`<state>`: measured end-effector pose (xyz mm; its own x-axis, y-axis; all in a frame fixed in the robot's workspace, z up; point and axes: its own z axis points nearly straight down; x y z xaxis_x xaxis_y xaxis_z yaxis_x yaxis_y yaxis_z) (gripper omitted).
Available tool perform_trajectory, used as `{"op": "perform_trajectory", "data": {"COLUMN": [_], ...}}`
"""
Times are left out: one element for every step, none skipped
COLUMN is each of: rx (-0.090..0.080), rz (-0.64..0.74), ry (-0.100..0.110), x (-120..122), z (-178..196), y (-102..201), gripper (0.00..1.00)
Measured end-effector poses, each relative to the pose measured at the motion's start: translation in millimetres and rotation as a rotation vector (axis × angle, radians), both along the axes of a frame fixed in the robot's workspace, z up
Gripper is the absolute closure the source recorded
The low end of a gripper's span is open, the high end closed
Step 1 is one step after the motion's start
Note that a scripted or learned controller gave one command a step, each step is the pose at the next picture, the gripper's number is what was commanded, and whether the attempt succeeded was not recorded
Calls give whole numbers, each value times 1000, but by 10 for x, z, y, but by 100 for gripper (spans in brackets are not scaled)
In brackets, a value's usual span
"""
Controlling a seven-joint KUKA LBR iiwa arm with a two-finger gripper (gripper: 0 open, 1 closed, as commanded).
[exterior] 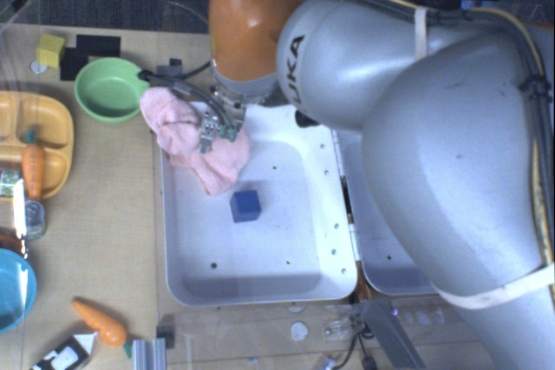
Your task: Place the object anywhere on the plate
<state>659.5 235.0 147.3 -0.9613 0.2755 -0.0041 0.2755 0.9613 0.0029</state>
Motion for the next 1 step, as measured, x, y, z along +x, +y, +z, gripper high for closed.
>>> {"op": "perform_trajectory", "data": {"rx": [1], "rz": [234], "ry": [-4], "x": [-827], "z": [-157], "y": [2], "gripper": [100]}}
